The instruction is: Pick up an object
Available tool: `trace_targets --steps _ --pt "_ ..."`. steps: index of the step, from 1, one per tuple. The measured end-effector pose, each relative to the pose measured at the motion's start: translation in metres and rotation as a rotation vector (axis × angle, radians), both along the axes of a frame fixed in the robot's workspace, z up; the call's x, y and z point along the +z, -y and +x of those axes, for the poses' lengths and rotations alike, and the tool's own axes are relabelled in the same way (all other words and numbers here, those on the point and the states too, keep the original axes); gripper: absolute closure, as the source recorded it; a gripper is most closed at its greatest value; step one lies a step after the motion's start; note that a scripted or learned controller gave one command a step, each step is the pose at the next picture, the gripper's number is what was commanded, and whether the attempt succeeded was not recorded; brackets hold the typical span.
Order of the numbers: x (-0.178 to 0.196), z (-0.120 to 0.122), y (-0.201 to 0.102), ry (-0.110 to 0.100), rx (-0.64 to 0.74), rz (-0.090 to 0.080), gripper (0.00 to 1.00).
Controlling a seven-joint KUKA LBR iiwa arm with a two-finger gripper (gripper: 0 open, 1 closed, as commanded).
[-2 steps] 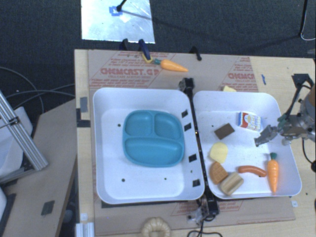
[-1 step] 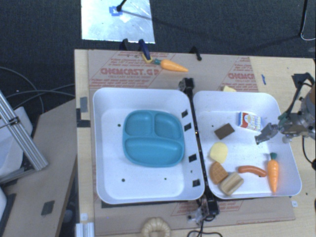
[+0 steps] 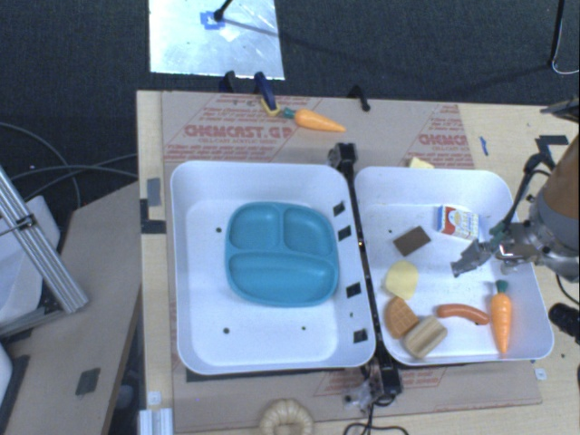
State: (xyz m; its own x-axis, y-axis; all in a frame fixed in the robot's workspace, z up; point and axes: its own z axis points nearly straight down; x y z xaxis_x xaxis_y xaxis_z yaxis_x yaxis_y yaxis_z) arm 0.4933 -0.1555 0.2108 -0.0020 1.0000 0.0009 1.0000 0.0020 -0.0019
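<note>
The right bin holds several toy foods: a white carton, a brown square, a yellow chip, an orange cookie, a tan bread piece, a red sausage and a carrot. My gripper hangs over the right part of that bin, just above the carrot's top and below the carton. Nothing is seen between its fingers.
The left bin carries a blue divided plate. Another carrot lies on the cardboard behind the bins. A yellow piece peeks at the right bin's back rim. A tan ring sits at the front edge.
</note>
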Motion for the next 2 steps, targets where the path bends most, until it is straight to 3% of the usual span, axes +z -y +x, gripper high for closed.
trace_targets --steps 2 --pt "-0.107 0.002 0.017 -0.001 -0.001 0.0 0.0"
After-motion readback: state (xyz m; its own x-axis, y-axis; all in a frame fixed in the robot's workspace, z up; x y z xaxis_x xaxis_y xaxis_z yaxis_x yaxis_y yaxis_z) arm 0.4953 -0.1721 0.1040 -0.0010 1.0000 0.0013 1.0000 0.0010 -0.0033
